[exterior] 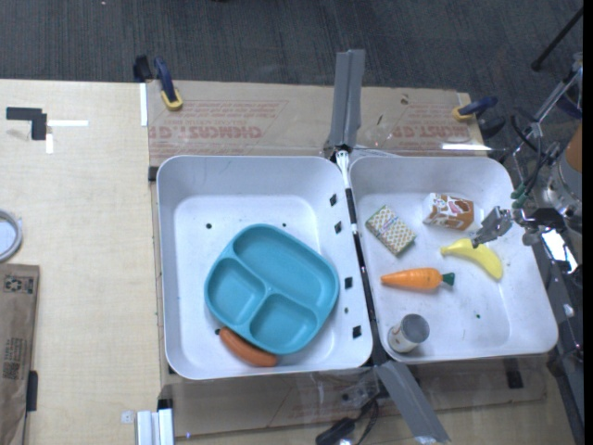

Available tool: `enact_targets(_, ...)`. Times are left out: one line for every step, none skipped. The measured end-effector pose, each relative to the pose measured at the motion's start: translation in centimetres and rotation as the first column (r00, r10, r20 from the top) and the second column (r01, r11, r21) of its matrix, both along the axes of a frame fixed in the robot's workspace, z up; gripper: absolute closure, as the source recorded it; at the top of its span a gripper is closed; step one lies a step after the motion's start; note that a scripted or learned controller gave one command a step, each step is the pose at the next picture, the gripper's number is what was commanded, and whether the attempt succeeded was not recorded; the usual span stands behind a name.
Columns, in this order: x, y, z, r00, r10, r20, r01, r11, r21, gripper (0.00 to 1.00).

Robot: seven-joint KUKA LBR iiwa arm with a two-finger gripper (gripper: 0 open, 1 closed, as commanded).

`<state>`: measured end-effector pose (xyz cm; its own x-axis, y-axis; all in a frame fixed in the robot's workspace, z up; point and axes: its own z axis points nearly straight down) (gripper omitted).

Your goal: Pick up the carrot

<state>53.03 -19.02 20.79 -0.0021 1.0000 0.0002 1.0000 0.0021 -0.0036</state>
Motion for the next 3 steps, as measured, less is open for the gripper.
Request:
enact_targets(0.4,7.0,-10.9,0.984,0.179,0.019,-0.179,0.984,-0.003,0.00)
enact_targets(-1.4,9.2,-11.3,0.999,0.051,0.009,-0.051,0.999,0.002,0.00)
enact_targets(0.8,11.8,-1.7,0.994,-0.107,0.001,0.107,0.994,-0.002,0.00)
